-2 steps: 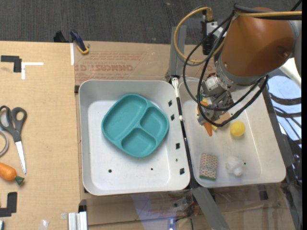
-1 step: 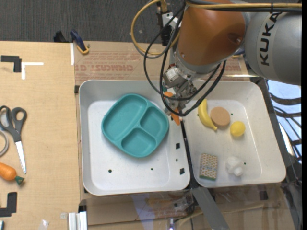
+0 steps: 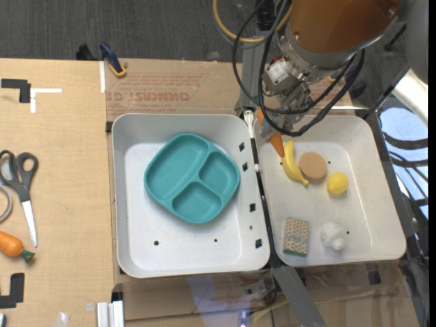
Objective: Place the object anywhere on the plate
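The tool (image 3: 283, 118) hangs over the right bin's (image 3: 381, 203) far left corner; whether it grips anything cannot be told. Likeliest object is the toy banana (image 3: 293, 163), lying in that bin, touching a tan disc (image 3: 313, 165). It looks light, stiff and smooth plastic, so I would pinch it across its mid-curve. Counted: one banana, one disc, one lemon (image 3: 337, 183), one patterned packet (image 3: 296, 236), one white lump (image 3: 333, 236), one teal three-compartment plate (image 3: 193, 177) in the left bin (image 3: 129, 203).

The grey arm (image 3: 340, 19) reaches in at upper right, wrist angled downward.
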`<control>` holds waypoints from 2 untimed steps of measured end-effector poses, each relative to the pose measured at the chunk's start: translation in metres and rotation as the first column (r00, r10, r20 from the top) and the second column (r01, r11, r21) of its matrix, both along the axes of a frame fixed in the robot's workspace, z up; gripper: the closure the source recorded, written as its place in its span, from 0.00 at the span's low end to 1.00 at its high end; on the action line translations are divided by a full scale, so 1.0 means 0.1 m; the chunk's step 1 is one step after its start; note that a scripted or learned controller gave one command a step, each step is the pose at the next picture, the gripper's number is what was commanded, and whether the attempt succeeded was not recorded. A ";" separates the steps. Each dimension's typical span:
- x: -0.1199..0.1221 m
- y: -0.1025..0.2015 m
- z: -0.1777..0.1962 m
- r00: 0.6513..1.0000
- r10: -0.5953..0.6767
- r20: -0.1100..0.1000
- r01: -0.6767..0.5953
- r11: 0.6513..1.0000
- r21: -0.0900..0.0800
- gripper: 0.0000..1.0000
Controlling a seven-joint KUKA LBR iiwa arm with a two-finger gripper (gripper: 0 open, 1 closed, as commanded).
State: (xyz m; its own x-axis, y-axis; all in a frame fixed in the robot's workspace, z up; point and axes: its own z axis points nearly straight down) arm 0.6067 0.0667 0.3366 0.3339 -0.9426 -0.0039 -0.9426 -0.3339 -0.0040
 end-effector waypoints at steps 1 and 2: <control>-0.16 0.35 0.67 0.999 -0.043 -0.001 0.043 0.999 0.000 1.00; -0.25 0.66 0.60 0.984 -0.180 -0.005 0.180 0.984 -0.001 1.00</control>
